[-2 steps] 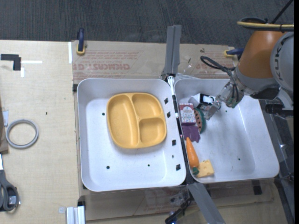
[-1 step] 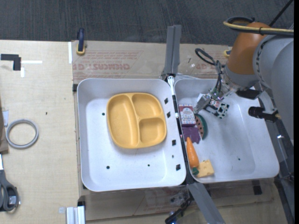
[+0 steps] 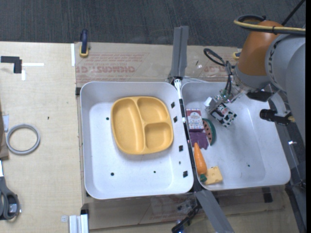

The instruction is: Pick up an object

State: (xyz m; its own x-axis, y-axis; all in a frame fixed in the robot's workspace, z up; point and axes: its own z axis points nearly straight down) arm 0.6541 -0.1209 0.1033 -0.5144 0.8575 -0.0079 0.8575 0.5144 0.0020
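Note:
My gripper [image 3: 222,113] hangs over the upper left part of the right bin [image 3: 252,154], pointing down, with the grey arm and its orange band [image 3: 253,52] reaching in from the upper right. Just left of it, along the bin's left wall, lie a small red and white box [image 3: 194,119], a watermelon slice [image 3: 210,130] and a purple toy [image 3: 199,139]. Further toward the front sit an orange carrot [image 3: 199,160] and a yellow cheese wedge [image 3: 214,175]. I see nothing held in the gripper.
The left bin [image 3: 97,169] holds a yellow divided plate [image 3: 142,124]. A grey tape ring [image 3: 21,139] and scissors [image 3: 8,204] lie on the wooden bench at the left. A divider rail [image 3: 181,110] separates the bins.

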